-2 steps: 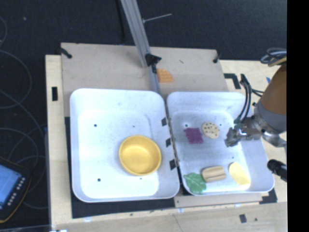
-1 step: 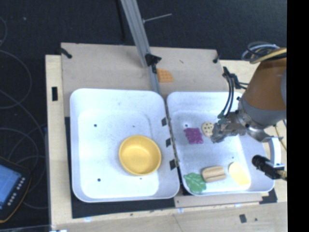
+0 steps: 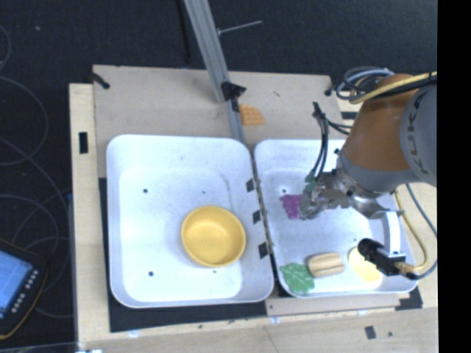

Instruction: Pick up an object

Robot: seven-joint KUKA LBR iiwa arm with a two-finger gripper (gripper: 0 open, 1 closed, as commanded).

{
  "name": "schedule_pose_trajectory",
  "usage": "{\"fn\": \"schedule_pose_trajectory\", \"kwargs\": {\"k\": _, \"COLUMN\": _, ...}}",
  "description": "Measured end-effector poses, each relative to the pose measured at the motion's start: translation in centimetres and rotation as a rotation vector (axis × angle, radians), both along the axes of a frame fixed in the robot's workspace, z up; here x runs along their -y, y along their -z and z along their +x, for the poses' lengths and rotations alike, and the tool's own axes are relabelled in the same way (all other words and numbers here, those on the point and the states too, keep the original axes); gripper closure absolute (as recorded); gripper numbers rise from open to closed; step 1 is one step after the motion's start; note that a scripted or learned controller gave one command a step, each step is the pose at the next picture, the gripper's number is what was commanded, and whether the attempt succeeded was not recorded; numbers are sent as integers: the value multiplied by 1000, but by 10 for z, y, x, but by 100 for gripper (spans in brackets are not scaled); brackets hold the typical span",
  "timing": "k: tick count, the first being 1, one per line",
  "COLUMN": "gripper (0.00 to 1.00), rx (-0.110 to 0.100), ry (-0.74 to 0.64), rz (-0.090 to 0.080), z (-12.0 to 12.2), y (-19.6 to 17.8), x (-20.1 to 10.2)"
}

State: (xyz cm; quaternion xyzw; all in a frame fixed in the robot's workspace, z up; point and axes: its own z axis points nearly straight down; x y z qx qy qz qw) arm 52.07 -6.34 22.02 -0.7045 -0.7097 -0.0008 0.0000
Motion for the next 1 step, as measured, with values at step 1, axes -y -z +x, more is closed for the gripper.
{"fn": "schedule_pose_trajectory", "kwargs": {"k": 1, "gripper": 100, "rx": 2, "ry": -1, "rz": 1, "z": -2, "y": -12, "x": -45}}
